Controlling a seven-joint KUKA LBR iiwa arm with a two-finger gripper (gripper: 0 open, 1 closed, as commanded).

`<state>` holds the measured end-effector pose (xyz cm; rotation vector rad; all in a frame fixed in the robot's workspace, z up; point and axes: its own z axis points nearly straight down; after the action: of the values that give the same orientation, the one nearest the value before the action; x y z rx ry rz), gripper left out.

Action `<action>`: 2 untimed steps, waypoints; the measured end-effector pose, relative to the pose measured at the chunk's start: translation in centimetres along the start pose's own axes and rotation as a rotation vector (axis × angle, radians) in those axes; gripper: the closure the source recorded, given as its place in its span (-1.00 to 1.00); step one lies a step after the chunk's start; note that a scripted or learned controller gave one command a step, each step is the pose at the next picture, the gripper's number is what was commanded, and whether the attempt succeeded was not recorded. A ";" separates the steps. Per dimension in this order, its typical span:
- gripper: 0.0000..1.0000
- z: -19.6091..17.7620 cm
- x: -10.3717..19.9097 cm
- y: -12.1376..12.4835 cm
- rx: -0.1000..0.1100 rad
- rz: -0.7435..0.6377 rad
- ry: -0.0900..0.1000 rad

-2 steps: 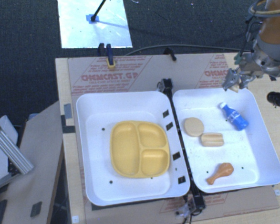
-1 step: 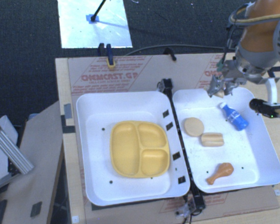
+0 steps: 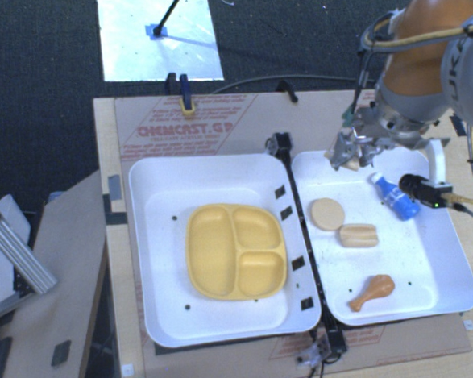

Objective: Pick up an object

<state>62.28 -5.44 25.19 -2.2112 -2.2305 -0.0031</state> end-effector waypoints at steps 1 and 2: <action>1.00 1.2 5.3 -0.5 -0.001 -0.001 0.000; 1.00 2.3 9.8 -1.8 0.001 0.000 0.000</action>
<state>60.38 4.34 22.95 -2.2101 -2.2304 -0.0022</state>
